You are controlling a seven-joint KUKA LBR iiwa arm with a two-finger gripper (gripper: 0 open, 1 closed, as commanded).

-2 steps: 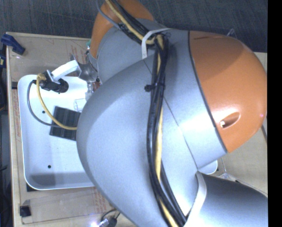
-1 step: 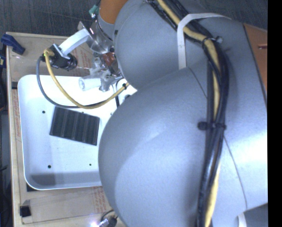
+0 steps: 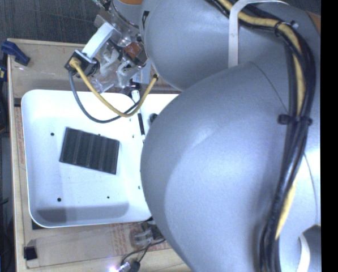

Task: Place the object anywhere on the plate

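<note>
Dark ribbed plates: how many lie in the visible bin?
1. The dark ribbed plate lies flat on the left white bin's floor; the arm covers the right side, so more may be hidden.

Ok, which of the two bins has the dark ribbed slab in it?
The bin at the view's left: the dark ribbed slab lies flat on its floor; the grey arm covers most of the other.

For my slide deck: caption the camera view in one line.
Grey arm looms over the white bin, its gripper above the bin's far edge; a dark ribbed plate lies flat inside.
</note>
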